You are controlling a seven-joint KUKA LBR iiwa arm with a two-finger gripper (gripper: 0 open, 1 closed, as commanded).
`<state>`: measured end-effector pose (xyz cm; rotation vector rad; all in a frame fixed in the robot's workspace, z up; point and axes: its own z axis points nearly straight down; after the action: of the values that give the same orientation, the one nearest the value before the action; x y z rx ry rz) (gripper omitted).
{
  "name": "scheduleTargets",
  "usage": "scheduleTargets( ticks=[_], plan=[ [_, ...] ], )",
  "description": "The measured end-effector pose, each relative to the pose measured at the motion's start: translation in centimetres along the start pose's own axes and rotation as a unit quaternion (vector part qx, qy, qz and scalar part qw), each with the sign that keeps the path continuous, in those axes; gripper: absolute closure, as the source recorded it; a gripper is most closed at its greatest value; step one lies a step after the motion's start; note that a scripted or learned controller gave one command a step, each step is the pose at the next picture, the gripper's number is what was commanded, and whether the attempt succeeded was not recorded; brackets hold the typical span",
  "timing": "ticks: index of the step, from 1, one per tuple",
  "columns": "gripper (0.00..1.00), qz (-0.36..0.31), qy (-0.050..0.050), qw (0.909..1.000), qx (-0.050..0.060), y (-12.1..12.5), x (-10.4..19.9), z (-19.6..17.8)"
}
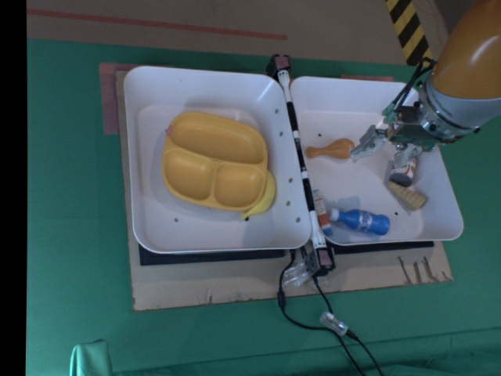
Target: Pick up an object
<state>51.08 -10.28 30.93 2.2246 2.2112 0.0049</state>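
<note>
Two white bins side by side on the bench. Left bin (149, 210) holds a yellow divided tray (215, 161) lying flat, with what looks like a banana (264, 198) tucked under its lower right edge. Right bin (438, 210) carries the loose pickable items, spread well apart so each can be approached on its own: an orange drumstick-shaped toy (330, 149) near the divider, a blue bottle (360, 221) on its side toward the front, a tan wafer-like piece (407, 196) beside it. The gripper (387, 143) hangs over the right bin, its fingers spread apart with nothing between them (one fingertip reaches toward the drumstick's fat end). A small red-and-white object (403, 167) sits just beneath the wrist, likeliest target, though partly hidden. Nothing lifted yet; descent and closing remain, by my reading.
</note>
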Motion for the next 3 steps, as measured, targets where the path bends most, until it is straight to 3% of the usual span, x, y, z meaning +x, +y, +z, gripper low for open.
scheduleTargets(
  ticks=[1,2,3],
  plan=[
    [0.0,-0.001,-0.001,1.0,-0.002,2.8,-6.4,10.8],
    [0.0,-0.003,0.004,1.0,-0.001,0.9,-7.9,10.4],
    [0.0,-0.003,0.007,1.0,-0.003,2.2,-7.8,11.8]
  ],
)
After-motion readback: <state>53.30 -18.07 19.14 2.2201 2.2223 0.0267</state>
